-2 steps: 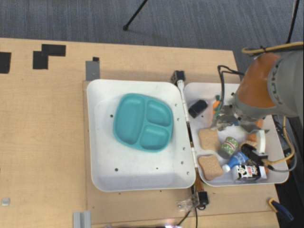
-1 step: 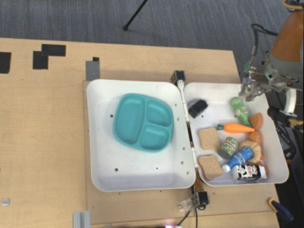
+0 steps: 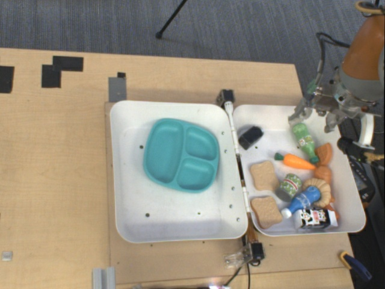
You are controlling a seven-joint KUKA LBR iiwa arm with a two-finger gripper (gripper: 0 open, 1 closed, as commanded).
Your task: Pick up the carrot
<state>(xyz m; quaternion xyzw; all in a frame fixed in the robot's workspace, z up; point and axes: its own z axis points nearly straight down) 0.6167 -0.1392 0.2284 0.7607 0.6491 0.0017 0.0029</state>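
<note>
At the near edge of the bench you have a small clear clip with a cable (image 3: 243,257) just below the seam between the two bins. Up from there, the carrot (image 3: 298,161) lies on its side in the right bin (image 3: 355,221), green top pointing left, orange tip toward the right wall. It sits on the bin floor, so by my reading the pick has not started.

The gripper (image 3: 314,110) hangs over the far end of that bin, its fingers spread apart with nothing between them, above a green bottle (image 3: 304,138) and short of the carrot. What remains is the move over, the descent, the closing and the lift.

Around the carrot you will find clutter: brown pastry pieces (image 3: 323,164) touching its tip, two slices of bread (image 3: 263,174), a green can (image 3: 289,185), a blue bottle (image 3: 304,200), a black-and-white carton (image 3: 316,218) and a dark block (image 3: 250,135). The left bin (image 3: 129,221) holds a teal divided plate (image 3: 180,155), its compartments bare.
</note>
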